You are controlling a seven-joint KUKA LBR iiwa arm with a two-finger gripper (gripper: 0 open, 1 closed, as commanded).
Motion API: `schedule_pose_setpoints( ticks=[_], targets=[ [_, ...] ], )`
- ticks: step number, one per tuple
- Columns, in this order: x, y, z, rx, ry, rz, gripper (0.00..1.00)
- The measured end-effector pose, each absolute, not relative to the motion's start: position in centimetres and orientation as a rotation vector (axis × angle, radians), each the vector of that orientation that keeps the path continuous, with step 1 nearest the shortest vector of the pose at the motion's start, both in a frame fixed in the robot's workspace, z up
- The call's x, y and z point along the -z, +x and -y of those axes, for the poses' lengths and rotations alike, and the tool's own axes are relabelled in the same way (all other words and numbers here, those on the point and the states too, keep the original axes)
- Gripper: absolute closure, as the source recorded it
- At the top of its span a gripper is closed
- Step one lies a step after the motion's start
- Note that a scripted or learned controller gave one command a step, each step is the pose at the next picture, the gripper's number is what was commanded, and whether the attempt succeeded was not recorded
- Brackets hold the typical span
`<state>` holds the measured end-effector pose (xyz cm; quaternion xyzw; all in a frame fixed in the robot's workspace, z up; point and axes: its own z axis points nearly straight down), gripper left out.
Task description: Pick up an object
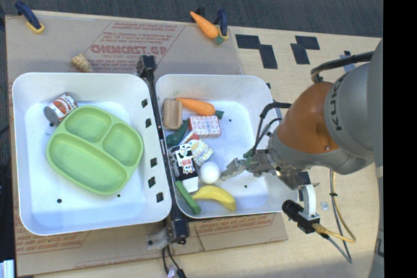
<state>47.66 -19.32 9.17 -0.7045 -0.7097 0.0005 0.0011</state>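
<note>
In the camera view you see two white bins side by side on the bench. The left bin (26,159) holds a green divided plate (95,148) and, touching its upper left rim, a small can (60,107) that lies on its side.

The right bin (251,104) holds the small objects, all crowded in its left half. At the top you find a carrot (197,105) and beside it a tan wooden block (171,113). Under the carrot lies a pink card box (204,126). Lower there is a black-and-white printed pack (187,157), then a white egg (210,172), and at the bottom a banana (215,196) with a green vegetable (187,197) just to its left.

The arm comes in from the right, and the gripper (236,168) is low over the right bin, pointing to the left. Its tip is just beside the egg, on the right side of it. You cannot tell if it touches the egg. How the jaws stand you cannot tell from here, because the tip is small and blurred. No object is visible between them.

Outside the bins, another carrot (206,25) lies at the top edge of the bench, near a blue clamp (221,23), and a cork (81,62) lies above the left bin.
</note>
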Motion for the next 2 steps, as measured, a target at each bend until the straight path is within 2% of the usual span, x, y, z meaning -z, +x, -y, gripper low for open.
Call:
schedule_pose_setpoints(
  ticks=[1, 2],
  targets=[
    [-10.2, 47.7, 19.4, -0.003, -2.207, 2.234, 1.0],
    [-19.6, 47.8, 14.9, 0.002, -2.214, 2.229, 1.0]
  ],
)
